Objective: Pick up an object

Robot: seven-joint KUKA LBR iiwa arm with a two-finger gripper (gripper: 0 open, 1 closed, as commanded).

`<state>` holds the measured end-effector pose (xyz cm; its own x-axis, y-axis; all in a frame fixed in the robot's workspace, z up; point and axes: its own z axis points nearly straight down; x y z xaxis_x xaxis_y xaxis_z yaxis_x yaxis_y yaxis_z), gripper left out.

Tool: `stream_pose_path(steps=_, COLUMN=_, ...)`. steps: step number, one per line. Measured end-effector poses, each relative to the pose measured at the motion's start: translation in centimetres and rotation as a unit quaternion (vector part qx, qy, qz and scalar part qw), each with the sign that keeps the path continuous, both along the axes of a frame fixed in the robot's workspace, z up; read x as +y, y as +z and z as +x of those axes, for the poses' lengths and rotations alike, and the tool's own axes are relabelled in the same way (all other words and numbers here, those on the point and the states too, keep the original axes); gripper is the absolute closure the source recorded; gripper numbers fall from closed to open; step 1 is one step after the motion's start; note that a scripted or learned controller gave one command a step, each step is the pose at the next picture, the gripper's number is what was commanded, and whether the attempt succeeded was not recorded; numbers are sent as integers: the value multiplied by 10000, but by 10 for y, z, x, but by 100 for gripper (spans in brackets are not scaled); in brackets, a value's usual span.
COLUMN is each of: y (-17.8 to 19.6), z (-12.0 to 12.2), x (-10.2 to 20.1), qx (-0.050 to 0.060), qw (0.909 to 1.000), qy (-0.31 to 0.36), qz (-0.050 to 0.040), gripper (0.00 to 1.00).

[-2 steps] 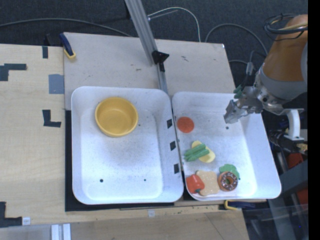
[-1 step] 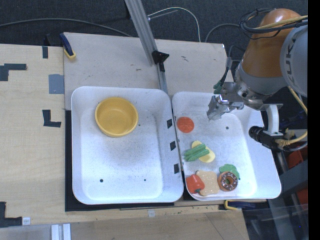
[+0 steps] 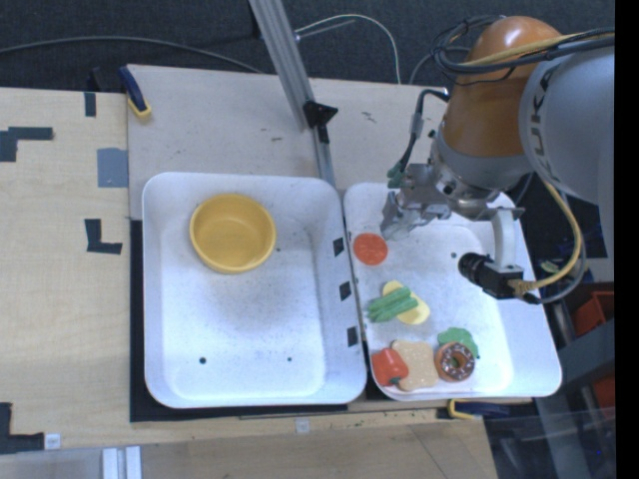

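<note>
Hovering in the right bin, the gripper sits just up-right of the orange disc. Whether it is released or clenched, I cannot tell.

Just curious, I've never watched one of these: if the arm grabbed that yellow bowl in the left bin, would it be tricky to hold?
Probably a bit. The yellow bowl looks smooth and rounded, so it may slip. It seems light plastic and rigid. Sitting upright, it is unlikely to roll.

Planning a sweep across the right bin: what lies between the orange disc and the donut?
In the camera view, the yellow-and-green toy lies between the orange disc and the donut.
</note>
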<state>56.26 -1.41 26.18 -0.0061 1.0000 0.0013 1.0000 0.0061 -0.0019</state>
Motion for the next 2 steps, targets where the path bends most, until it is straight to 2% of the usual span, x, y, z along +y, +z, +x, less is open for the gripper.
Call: stream_pose_path(steps=2, y=-40, z=21, x=96, qx=6, qw=10000, qy=1, qz=-5, gripper=100)
